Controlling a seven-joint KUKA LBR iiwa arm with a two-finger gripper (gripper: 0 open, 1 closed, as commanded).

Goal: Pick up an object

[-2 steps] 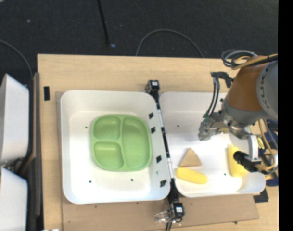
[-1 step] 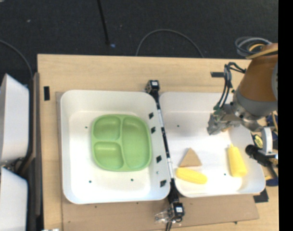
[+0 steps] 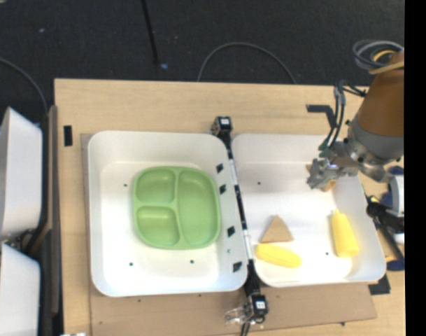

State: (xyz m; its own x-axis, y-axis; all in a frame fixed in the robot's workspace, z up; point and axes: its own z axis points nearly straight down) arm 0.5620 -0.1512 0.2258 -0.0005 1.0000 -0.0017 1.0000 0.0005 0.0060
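Nearest the camera, along the front of the right bin (image 3: 268,152), a yellow banana-shaped piece (image 3: 278,257) lies on its side close to the divider between the bins. A tan wedge (image 3: 276,231) sits just behind it, touching or nearly touching. A second yellow piece (image 3: 344,234), longer than it is wide, lies to the right near the bin's right wall, apart from the other two.

The left bin (image 3: 108,159) holds a green sectioned tray (image 3: 176,207), flat and roughly central.

Further back, the hand (image 3: 323,173) hangs over the rear right part of the right bin, well apart from all three pieces. Its finger state cannot be determined from this view. The arm (image 3: 380,110) enters from the right. Both bins rest on the wooden desk (image 3: 143,100).
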